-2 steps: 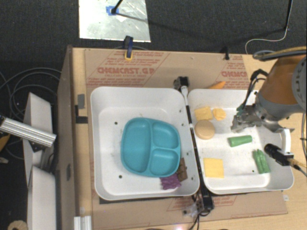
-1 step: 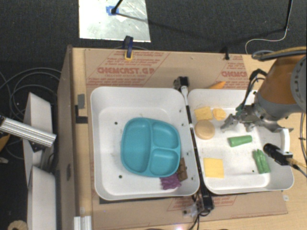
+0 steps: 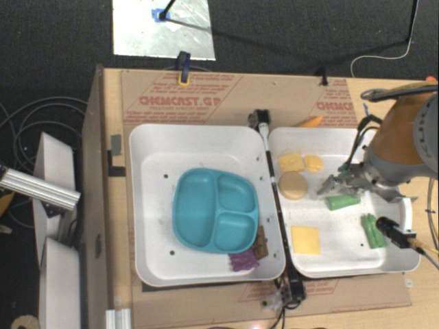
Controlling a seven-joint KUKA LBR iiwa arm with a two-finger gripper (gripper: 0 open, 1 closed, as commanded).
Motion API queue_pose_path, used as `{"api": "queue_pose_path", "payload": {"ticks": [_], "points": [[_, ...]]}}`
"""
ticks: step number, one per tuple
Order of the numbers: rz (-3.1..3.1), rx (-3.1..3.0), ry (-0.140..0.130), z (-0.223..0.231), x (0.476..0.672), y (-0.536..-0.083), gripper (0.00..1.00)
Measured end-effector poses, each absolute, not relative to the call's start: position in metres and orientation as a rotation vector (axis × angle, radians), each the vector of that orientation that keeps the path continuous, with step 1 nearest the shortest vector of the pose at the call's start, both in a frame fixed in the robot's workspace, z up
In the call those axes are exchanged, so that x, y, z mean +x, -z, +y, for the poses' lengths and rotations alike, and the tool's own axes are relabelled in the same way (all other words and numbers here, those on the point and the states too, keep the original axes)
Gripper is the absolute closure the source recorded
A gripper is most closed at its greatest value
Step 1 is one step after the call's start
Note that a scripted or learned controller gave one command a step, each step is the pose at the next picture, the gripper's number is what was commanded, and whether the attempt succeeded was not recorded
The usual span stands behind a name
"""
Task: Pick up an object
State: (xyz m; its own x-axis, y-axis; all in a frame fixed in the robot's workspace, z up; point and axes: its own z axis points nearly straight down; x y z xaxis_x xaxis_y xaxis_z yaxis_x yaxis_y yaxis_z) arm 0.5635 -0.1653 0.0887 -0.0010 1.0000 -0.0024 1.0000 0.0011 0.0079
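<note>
We see the pickable pieces scattered flat in the right bin, likely so any can be reached from above. The gripper hangs low at the far end of a green block, seemingly touching it. We cannot tell its opening. The arm leans in from the right.

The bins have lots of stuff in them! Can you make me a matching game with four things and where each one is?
Things:
1. blue plate
2. purple lump
3. yellow square
4. round tan disc

Places:
A. near front edge of the right bin
B. right bin, close to the divider between the bins
C. middle of the left bin
D. front of the left bin, just below the plate

Pairs: 1-C, 2-D, 3-A, 4-B
</note>
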Motion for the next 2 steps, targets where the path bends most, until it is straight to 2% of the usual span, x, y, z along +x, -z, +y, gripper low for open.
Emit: {"api": "queue_pose_path", "payload": {"ticks": [1, 2], "points": [[2.209, 2.206, -0.01, -0.167, 0.5666, -0.1039, 1.0], [2.21, 2.206, -0.01, -0.1668, 0.5663, -0.1032, 0.0]]}}
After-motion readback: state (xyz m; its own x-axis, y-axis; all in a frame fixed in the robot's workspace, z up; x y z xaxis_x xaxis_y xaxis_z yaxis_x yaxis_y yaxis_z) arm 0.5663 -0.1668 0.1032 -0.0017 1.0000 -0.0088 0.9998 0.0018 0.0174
